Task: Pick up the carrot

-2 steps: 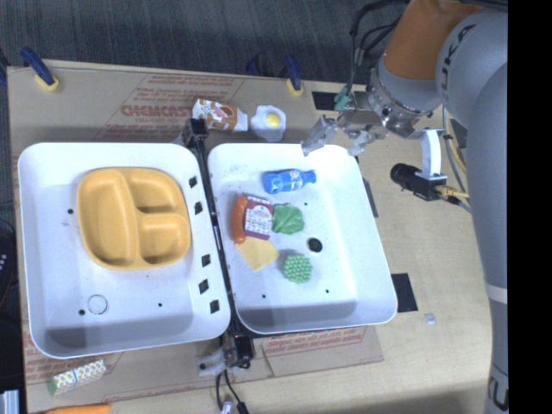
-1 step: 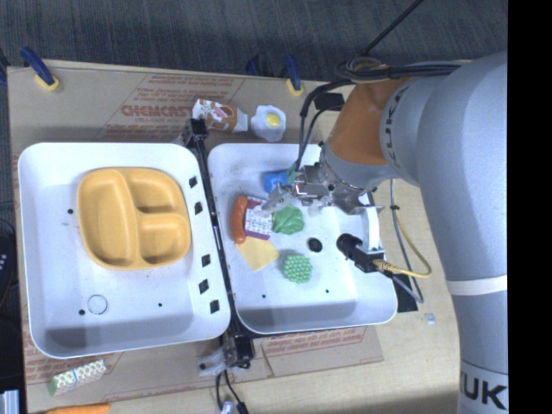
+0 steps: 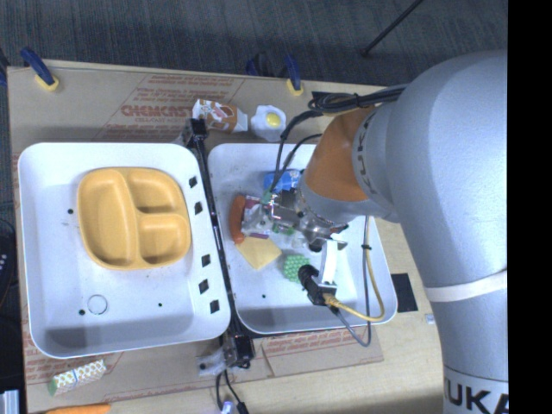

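A grey KUKA arm (image 3: 431,162) is seen reaching from the right over the right-hand white bin (image 3: 259,316), its orange band hanging above a cluster of toy food. The pincer (image 3: 274,216) is lowered into that cluster, just beside the carrot (image 3: 236,217), a short orange-red piece lying near the bin's left wall. Whether the pincer is released or clenched cannot be told, as the wrist hardware and cabling hide most of it, and nothing can be made out in its grasp.

A yellow cheese wedge (image 3: 259,254) is found just below the carrot, a green item (image 3: 294,266) lies to its right, and a blue item (image 3: 283,181) is partly covered by the wrist. The left-hand white bin (image 3: 52,317) carries a yellow divided tray (image 3: 134,216). On the table (image 3: 103,93), behind the bins, a small carton (image 3: 216,115) and a toy fried egg (image 3: 269,121) are set near each other.

The step in hand is judged to be the approach or the closing on the carrot; the lift is not yet done, since the carrot rests on the bin floor. The next move would call for the pincer to be centred across the carrot's narrow body, kept off the cheese wedge touching or nearly touching it, then closed and raised straight up.
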`<state>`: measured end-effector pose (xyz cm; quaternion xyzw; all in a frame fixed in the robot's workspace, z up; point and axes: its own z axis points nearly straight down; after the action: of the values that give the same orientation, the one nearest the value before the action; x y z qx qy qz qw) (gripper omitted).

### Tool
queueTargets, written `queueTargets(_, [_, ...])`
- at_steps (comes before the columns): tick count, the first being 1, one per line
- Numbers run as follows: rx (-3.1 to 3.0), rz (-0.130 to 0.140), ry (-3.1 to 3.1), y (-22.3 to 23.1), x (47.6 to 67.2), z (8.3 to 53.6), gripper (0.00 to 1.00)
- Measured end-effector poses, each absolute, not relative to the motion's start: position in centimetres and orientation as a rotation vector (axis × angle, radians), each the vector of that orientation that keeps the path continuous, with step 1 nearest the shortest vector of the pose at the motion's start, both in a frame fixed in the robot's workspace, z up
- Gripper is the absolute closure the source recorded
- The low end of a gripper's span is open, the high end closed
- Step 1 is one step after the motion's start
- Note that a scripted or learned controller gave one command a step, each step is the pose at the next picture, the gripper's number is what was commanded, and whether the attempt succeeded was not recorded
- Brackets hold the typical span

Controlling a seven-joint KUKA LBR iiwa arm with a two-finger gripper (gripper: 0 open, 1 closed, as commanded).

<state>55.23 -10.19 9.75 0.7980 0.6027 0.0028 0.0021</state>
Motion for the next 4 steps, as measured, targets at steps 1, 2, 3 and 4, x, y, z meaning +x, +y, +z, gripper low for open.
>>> queueTargets(1, [2.547, -0.002, 1.844, -8.8, 59.6, 19.2, 0.00])
queueTargets(2, [2.624, -0.006, 1.736, -9.0, 56.4, 13.2, 0.00])
queueTargets(3, [2.623, -0.007, 1.742, -9.0, 56.5, 14.3, 1.00])
queueTargets(4, [2.562, -0.002, 1.819, -12.4, 53.9, 31.4, 1.00])
